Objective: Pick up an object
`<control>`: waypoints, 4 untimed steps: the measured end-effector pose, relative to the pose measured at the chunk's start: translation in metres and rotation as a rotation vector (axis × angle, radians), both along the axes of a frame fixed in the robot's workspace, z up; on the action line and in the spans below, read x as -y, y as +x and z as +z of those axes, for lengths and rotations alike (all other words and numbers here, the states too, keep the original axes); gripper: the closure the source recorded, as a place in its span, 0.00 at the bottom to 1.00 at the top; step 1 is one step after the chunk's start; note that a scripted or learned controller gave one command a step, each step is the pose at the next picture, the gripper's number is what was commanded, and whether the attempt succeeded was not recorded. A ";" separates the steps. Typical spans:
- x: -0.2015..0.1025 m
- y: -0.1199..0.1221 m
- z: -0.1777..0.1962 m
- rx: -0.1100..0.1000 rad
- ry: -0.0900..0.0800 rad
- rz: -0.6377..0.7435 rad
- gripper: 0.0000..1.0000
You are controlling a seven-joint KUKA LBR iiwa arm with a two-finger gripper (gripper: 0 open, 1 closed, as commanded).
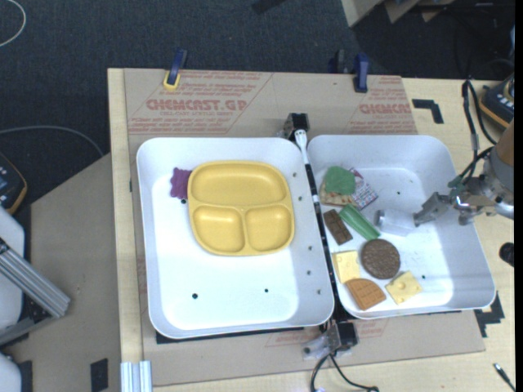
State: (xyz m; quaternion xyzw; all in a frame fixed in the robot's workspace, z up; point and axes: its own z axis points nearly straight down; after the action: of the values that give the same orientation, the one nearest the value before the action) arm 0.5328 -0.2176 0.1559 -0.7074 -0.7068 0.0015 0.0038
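The gripper (pixel 431 211) hangs over the right bin (pixel 425 158) — fingers spread, holding nothing. Toy food — a round cookie (pixel 381 258) among it — lies left.

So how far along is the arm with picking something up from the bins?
Early stage. Done: the claw has reached over the right bin. In hand: nothing visibly between its fingers. Left: the grasp itself, since the brown disc, green piece and cheese wedge all lie on the bin floor.
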 end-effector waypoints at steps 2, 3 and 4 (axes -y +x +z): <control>0.000 0.016 -0.061 0.014 0.006 0.003 0.00; 0.001 0.022 -0.045 0.032 0.000 0.003 1.00; 0.000 0.025 -0.001 0.013 -0.007 0.002 1.00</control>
State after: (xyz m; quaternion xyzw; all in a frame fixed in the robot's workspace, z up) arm 0.5581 -0.2178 0.1546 -0.7066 -0.7076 -0.0009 -0.0034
